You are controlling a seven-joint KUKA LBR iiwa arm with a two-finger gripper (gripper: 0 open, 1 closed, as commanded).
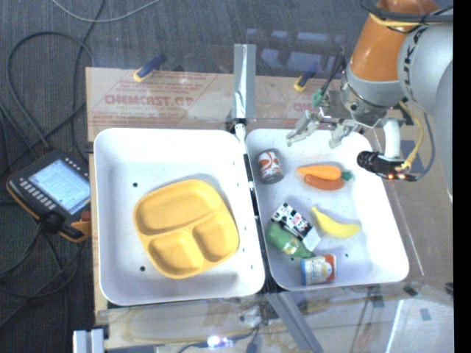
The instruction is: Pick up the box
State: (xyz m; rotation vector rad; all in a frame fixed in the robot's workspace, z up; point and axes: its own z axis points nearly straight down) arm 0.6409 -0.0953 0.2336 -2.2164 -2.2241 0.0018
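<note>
Illumination is even and moderately bright, from overhead. The two shallow white plastic bins (pixel 110 219) render near full brightness yet retain surface detail. The yellow three-compartment plastic tray (pixel 186 228) casts a soft, narrow shadow on the left bin floor. A clear plastic sheet (pixel 294 57) over the brown cardboard panel (pixel 158 101) shows pale reflections. The dark carpeted floor (pixel 44 65) is dim. Focus is moderately soft throughout; small printed labels are illegible. A small lamp (pixel 215 341) glares at the lower edge.
</note>
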